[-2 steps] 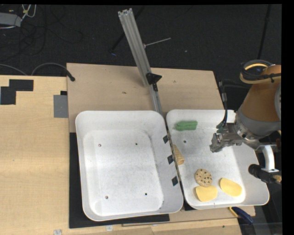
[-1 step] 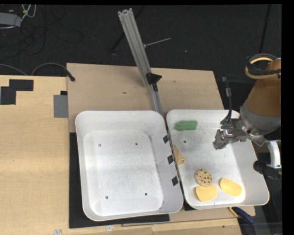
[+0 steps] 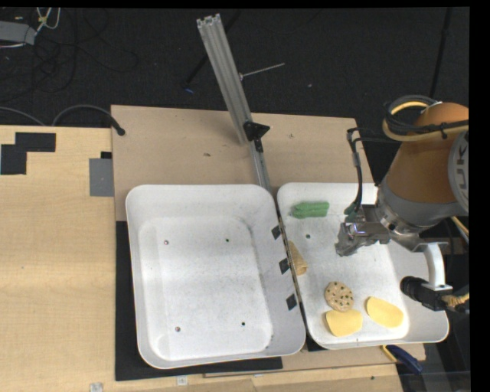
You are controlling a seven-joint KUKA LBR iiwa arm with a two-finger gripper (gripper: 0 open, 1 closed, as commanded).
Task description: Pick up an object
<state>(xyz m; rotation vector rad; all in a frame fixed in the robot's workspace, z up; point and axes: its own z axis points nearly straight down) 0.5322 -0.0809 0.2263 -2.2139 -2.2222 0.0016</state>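
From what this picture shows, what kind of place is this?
Probably a robotics lab bench for pick-up trials: two white bins side by side on a wooden bench, a robot arm over toy food such as a cookie, and loose cables behind.

Both bins, the left bin [image 3: 203, 276] and the right bin [image 3: 367, 268], are white, finely speckled with grey, and the left one is dotted with a few dark spots. A green block [image 3: 310, 209] is seen in the right bin, along with a tan cookie [image 3: 338, 295] studded with dark chips and two plain yellow pieces [image 3: 344, 322] [image 3: 384, 311]. The bench [image 3: 53, 260] is light wood, marked with black and grey patches. The arm [image 3: 425, 172] is orange above grey.
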